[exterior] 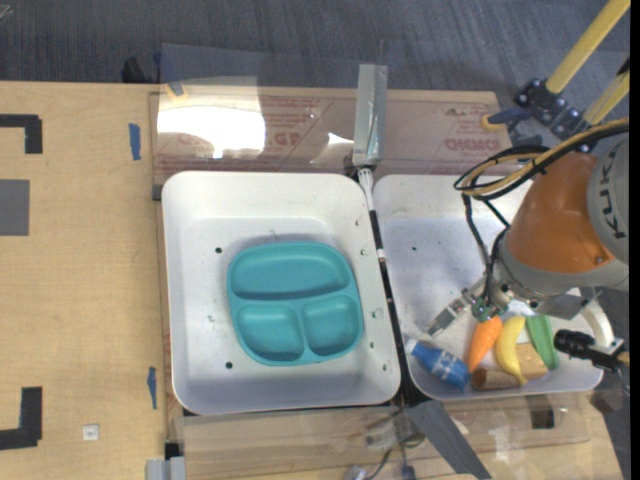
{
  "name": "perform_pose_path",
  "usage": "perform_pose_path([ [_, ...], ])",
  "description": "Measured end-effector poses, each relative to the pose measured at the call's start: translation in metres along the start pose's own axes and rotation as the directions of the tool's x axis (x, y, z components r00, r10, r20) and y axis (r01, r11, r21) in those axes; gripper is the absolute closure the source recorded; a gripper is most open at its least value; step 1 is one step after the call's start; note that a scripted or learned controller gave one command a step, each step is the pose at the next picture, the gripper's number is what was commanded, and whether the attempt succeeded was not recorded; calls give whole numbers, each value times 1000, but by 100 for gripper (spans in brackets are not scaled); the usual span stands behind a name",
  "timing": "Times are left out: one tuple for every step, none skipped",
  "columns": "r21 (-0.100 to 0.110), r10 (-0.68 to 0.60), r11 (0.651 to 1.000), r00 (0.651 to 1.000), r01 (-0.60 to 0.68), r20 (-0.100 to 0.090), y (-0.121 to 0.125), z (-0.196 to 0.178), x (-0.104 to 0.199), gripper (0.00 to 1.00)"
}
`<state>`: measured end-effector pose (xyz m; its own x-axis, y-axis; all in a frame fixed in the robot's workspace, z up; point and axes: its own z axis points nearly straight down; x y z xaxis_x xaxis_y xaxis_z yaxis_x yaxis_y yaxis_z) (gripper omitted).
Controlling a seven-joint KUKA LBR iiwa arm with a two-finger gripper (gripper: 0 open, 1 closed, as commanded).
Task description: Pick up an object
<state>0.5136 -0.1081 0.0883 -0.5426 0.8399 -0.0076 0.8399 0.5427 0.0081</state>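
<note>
Carrot (483, 340) lay in the right bin (420, 238), touching the banana (510, 346). I judged it light, stiff, slick, best gripped mid-body. My tool (462, 310) hovered beside it, fingers apart, holding nothing.

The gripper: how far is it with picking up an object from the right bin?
Done: the gripper is down in the right bin, beside the carrot and banana. In hand: nothing visibly. Left: grasping and lifting; the carrot, banana and blue object lie on the bin floor.
</note>
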Motion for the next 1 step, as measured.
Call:
perform_pose_path([
  [3, 192, 981, 981, -192, 0, 2, 1, -68, 0],
])
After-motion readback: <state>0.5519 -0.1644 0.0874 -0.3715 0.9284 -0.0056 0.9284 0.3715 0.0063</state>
